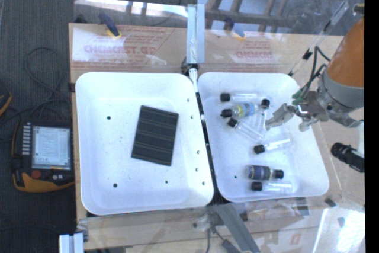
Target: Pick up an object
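Left of the bench a teach pendant [44, 154] lies on the floor; the left bin [95, 186] holds one dark ribbed rectangular pad [155, 135], lying flat and slightly tilted near its centre. The right bin [308, 178] holds several small clear vials with black caps: a cluster [243, 111] in the upper half, one vial [271, 146] alone mid-bin, and a dark vial [264, 173] just above a clear one [270, 186] near the front wall. The gripper [287, 118] hangs over the bin's right part, beside the cluster, fingers spread and grasping nothing.
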Robot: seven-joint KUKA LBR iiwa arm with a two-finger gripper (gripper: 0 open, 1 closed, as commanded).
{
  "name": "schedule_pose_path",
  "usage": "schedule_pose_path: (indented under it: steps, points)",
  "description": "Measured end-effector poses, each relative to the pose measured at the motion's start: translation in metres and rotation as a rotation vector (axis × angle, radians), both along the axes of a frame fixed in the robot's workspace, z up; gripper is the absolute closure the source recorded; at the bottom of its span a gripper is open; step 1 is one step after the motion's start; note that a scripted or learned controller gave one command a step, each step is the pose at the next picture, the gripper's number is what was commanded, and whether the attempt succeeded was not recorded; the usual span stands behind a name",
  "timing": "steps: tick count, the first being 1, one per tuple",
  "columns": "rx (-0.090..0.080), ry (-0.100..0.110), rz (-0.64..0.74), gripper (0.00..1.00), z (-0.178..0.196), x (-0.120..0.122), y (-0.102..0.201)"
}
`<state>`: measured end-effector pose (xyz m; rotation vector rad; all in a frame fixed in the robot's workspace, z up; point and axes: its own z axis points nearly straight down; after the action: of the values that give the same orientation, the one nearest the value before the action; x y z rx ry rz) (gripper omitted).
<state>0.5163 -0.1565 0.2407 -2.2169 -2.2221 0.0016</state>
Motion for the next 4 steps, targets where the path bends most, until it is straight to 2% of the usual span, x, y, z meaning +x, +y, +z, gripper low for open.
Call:
schedule_pose_path:
  steps: [1, 2, 3, 4]
  points:
    - [0.0, -0.001, -0.01, 0.0, -0.142, 0.042, -0.054]
    - [-0.004, 0.002, -0.019, 0.0, -0.123, 0.12, -0.043]
    - [-0.007, 0.002, -0.008, 0.0, -0.152, 0.148, -0.008]
    - [-0.007, -0.01, -0.004, 0.0, -0.151, 0.119, 0.04]
